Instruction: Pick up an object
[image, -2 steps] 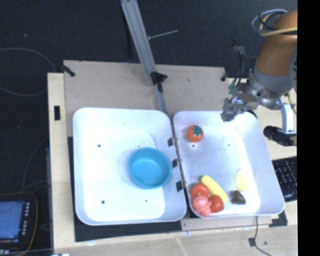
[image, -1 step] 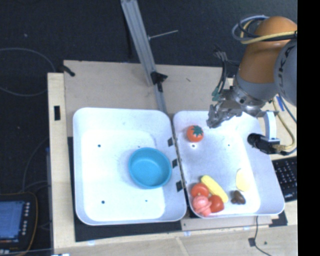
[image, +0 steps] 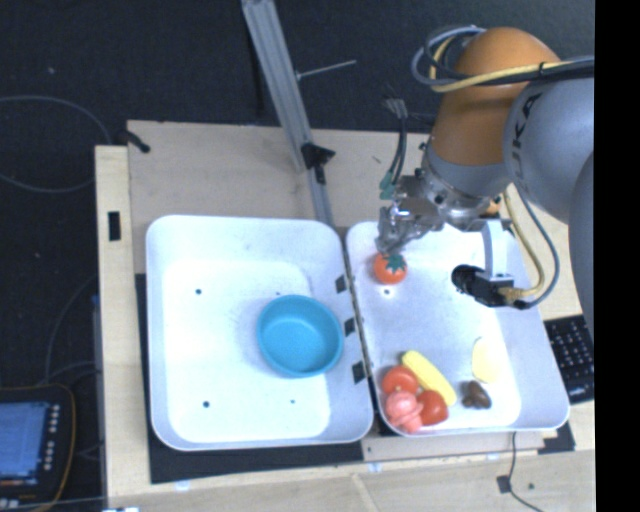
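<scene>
The gripper (image: 393, 248) sits right on a small tomato (image: 389, 268) at the right bin's (image: 520, 300) 11 o'clock corner, fingers clamped on it.

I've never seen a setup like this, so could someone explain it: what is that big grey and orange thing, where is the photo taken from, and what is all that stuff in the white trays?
The grey and orange thing is a robot arm, reaching in from the right. One fixed camera above the bench looks down at a slant. The arm's gripper is directly over a small red tomato-like toy in the right bin; whether it grips the toy is unclear. That bin's near corner holds a yellow banana-like piece, red and pink pieces and a brown one. The left bin holds a blue bowl.
</scene>
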